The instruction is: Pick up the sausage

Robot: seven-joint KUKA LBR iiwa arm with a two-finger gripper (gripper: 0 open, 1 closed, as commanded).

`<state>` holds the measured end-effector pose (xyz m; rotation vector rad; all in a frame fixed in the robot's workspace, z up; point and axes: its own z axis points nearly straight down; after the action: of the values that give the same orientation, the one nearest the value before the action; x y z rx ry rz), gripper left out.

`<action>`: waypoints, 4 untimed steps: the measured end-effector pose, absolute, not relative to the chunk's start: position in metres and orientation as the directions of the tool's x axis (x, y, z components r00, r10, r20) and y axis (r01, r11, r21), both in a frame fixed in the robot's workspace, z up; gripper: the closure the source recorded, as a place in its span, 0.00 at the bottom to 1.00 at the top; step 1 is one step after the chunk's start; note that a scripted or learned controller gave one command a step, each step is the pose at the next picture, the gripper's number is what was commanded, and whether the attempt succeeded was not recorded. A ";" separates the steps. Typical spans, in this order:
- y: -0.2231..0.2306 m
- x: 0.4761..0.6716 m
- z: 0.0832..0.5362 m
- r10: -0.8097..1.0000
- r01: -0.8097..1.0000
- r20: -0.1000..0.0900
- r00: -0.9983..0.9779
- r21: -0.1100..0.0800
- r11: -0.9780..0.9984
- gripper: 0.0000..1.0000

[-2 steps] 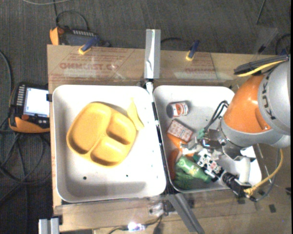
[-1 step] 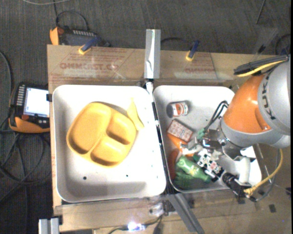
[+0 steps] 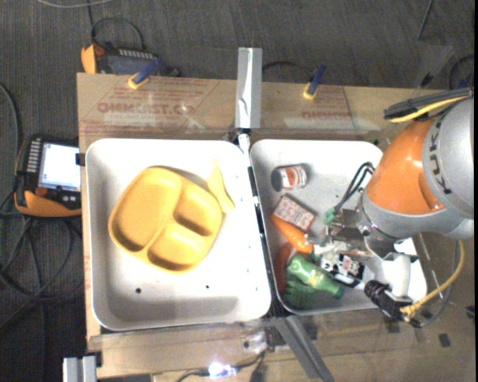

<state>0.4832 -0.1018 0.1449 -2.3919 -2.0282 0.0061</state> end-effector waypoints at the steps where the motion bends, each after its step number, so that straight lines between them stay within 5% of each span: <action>1: -0.036 0.483 0.183 0.798 0.798 -0.004 0.603 -0.003 -0.603 1.00; 2: -0.005 0.483 0.183 0.981 0.981 -0.002 0.192 -0.004 -0.192 1.00; 3: 0.054 0.483 0.234 0.998 0.998 -0.001 -0.059 -0.004 0.059 1.00; 4: -0.005 0.483 0.183 0.900 0.900 0.001 -0.436 -0.004 0.436 1.00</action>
<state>0.4830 -0.0046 0.1826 -1.6670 -2.6595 0.0040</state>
